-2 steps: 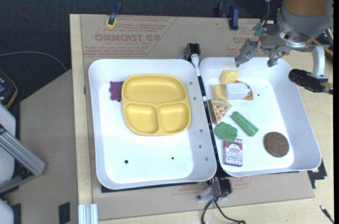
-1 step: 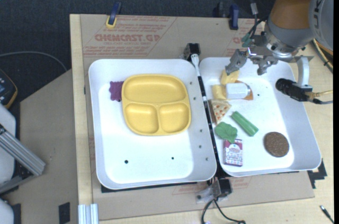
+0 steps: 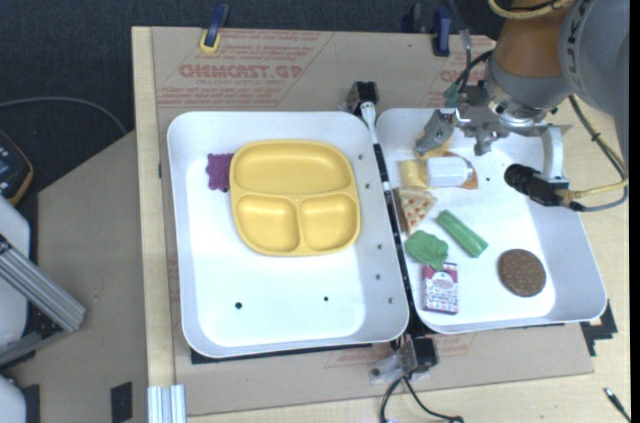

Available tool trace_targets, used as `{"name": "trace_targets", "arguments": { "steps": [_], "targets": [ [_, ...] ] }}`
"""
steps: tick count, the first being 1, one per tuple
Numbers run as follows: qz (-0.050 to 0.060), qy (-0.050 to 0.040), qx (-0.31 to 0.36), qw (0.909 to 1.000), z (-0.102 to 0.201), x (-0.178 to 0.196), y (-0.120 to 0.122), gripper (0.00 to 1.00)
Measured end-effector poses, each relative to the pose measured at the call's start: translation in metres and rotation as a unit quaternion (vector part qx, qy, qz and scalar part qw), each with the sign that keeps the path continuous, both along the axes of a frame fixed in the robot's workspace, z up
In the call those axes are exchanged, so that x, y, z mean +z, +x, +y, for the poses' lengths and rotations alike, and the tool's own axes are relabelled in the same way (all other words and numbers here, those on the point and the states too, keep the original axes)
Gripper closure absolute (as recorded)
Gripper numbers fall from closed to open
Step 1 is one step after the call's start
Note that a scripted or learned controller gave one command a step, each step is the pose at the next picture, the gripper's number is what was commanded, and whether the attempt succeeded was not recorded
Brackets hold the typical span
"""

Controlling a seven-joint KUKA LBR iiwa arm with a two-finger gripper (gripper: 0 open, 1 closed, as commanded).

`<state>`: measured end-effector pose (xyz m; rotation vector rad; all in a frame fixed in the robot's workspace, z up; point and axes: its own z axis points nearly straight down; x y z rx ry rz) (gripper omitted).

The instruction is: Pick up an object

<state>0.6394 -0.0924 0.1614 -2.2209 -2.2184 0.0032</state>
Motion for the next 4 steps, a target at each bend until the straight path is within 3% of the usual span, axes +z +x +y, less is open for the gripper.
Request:
{"name": "trace_targets", "arguments": {
  "steps": [2,3,4],
  "targets": [
    [-0.002,-0.0007,0.001,1.0000,-0.004,-0.072,0.006,0.00],
    [-0.007,-0.0020,0.000,1.0000,-0.005,-0.060,0.009,1.00],
    [-0.002,-0.0003,0.001,1.0000,0.000,-0.020,0.005,1.00]
  ]
}}
